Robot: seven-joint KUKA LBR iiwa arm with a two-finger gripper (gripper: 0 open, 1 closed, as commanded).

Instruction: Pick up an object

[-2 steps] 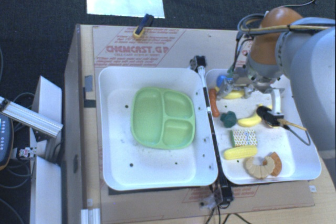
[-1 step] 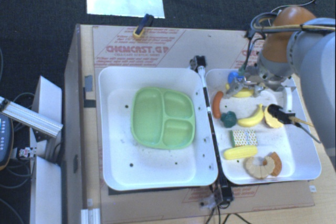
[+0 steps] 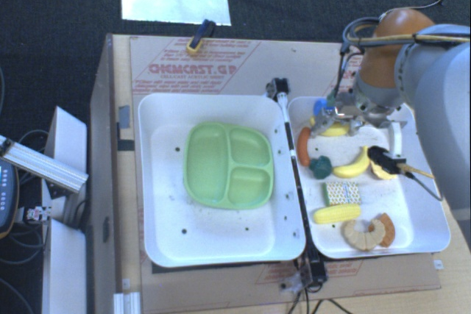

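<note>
Starting at the left: the left bin [image 3: 158, 232] is occupied by a green divided plate [image 3: 228, 164], lying flat and well apart from the action. Across the divider, in the right bin [image 3: 421, 211], an orange piece [image 3: 303, 145] is seen along the near wall, with a dark green piece [image 3: 320, 168] just below it. At the bin's far end, the gripper [image 3: 338, 118] is lowered over a small yellow piece [image 3: 333, 131], with a blue piece [image 3: 321, 108] just beside it. Whether the gripper is open or closed cannot be told from this angle, and no grasp can be confirmed. The pick is judged not yet done: nothing is seen lifted, and everything appears to rest on the bin floor. Further right and nearer, a checkered block [image 3: 342, 193], a corn cob [image 3: 337, 214], a banana [image 3: 352, 167] and a brown ring [image 3: 370, 232] are spread out. The blue piece and the bin wall are judged the closest obstacles.
</note>
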